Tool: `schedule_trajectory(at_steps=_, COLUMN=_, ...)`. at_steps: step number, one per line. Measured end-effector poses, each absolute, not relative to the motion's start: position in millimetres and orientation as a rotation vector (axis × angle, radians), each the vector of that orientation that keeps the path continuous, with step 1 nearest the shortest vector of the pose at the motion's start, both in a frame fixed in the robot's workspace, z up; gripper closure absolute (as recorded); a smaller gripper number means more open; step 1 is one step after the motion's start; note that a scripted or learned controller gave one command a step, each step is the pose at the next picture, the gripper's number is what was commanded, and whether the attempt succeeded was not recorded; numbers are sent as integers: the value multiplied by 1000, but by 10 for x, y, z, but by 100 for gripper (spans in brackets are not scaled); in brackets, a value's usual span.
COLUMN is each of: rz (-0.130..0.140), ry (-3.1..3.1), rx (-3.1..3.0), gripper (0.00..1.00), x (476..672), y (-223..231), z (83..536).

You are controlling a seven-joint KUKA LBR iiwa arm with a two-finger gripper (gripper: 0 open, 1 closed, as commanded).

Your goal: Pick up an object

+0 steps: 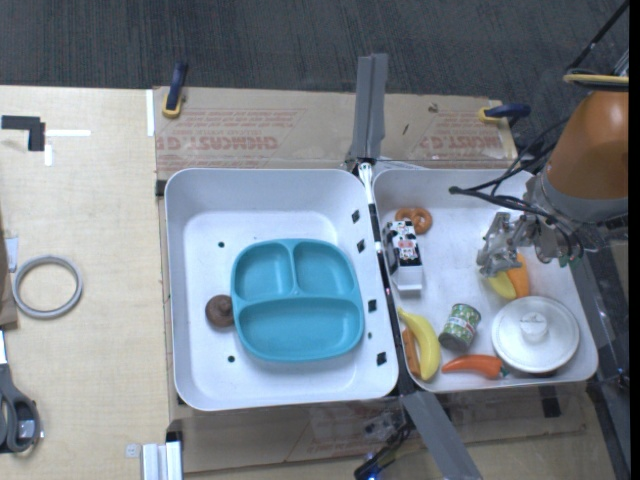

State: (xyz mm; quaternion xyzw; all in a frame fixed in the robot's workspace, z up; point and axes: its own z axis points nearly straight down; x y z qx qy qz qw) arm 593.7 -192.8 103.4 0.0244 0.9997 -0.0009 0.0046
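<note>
My gripper (497, 251) hangs over the right side of the right bin (455, 190), just above a yellow and orange toy (508, 284). In the same bin lie a pretzel (413, 218), a white box with black and red print (403, 254), a banana (424, 340), a green can (460, 326), an orange carrot-like piece (473, 365) and a white round lid (535, 334). The left bin (190, 228) holds a teal divided plate (297, 299) with a brown round object (219, 311) beside it.
A grey divider (370, 108) runs between the bins at the back. On the wooden bench to the left lie a grey tape ring (45, 286) and scissors (16, 420). Clamps (176, 88) hold the cardboard behind the bins.
</note>
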Motion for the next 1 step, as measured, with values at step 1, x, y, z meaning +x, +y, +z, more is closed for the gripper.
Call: schedule_trajectory(at_steps=1, rz=0, ry=3091, rx=-527, gripper=100, x=5934, y=-2214, z=927)
